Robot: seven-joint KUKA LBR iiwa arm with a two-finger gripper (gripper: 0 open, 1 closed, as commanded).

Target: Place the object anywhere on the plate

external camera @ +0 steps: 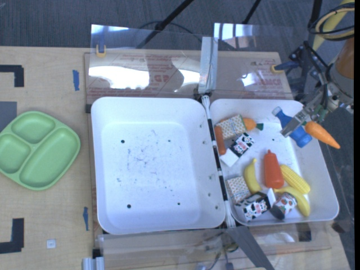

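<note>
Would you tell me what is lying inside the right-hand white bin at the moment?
The right bin holds a banana, red bottle, corn cob, carrot, blue piece and patterned blocks. Whatever lies beneath this pile is covered.

Grey metal gripper [298,121] with slim fingers; black cables and a yellow hose above it.

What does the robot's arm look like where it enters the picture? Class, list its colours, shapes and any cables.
Little of the arm is in frame, at the upper right. It appears as a blurred tan-to-orange rounded section. Looped yellow hoses and dark cables run beside it. Below, the gripper looks like a pale grey metallic piece tapering down and to the left, with dark brackets above. No markings are legible.
</note>
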